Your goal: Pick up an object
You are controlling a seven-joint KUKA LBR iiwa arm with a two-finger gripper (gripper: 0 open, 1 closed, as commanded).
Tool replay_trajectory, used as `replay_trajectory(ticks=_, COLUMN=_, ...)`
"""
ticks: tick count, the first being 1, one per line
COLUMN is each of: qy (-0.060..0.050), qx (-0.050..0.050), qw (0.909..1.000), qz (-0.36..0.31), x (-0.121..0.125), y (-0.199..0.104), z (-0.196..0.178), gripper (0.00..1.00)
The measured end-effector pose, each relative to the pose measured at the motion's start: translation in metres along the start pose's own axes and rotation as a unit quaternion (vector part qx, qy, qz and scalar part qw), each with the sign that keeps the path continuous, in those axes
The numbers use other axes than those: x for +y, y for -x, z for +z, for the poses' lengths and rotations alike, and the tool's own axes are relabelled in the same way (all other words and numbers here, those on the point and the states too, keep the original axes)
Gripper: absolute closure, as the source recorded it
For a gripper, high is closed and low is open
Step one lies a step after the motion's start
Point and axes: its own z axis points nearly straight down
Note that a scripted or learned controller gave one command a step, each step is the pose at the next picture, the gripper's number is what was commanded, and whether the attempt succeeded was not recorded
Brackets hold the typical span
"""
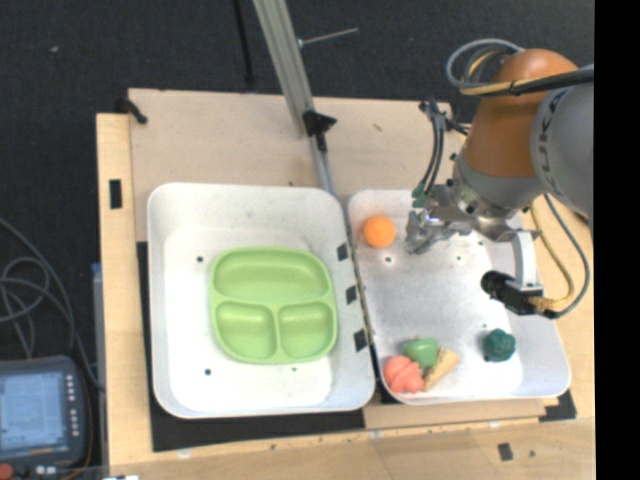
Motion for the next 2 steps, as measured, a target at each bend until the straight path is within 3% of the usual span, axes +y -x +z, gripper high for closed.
replay_trajectory(ticks=2, qy=-0.001, qx=0.0, qw=1.0, qz=0.0, x=0.008, y=-0.099, z=0.008, gripper=1.0)
